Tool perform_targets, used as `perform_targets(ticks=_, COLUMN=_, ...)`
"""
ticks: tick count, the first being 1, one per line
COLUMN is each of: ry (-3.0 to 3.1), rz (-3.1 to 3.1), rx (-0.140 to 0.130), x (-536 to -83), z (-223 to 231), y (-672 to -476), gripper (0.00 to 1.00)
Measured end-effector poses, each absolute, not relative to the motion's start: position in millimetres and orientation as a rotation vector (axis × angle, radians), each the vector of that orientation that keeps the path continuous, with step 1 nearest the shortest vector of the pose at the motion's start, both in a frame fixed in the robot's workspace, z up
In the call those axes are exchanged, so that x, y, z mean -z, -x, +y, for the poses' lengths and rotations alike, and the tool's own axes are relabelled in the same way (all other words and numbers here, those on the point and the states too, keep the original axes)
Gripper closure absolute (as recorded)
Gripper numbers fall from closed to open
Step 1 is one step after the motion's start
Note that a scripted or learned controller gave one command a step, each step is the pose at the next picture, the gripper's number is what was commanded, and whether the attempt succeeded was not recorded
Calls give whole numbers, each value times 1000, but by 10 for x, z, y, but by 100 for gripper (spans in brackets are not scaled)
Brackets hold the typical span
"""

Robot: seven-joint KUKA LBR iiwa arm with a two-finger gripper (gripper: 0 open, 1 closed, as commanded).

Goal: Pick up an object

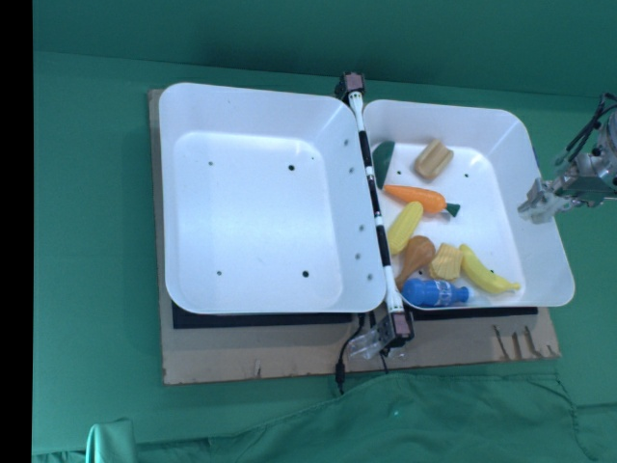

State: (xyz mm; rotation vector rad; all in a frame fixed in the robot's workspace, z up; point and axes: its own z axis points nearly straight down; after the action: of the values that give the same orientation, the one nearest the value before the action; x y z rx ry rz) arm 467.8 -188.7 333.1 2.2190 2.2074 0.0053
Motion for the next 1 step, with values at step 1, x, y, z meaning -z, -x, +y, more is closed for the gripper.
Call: perform_targets(ticks=1, ry=-2212, rz=2209, rx=-9, x=-4158, z=-1873, y=-4941, gripper=100)
